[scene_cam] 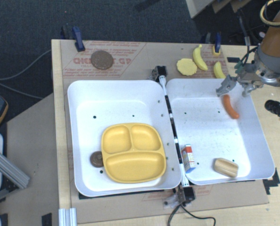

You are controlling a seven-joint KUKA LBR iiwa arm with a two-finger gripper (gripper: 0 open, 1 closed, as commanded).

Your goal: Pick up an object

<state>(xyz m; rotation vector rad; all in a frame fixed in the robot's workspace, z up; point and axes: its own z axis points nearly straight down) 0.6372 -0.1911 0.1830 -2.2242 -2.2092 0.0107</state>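
Observation:
An orange sausage [231, 107] lies in the right bin [210, 126] near its far right corner. My gripper [235, 88] hangs just beyond the sausage's far end, open, with its two grey fingers spread and nothing between them. The same bin holds a small red and white carton [188, 157] by its left wall and a tan bread roll [225, 167] near the front edge.
In the left bin [83, 107] sits a yellow divided plate [133, 152] with a brown cookie [96, 159] at its left. Behind the bins lie a brown disc [102, 59], a yellow slice [187, 66] and two bananas [200, 58].

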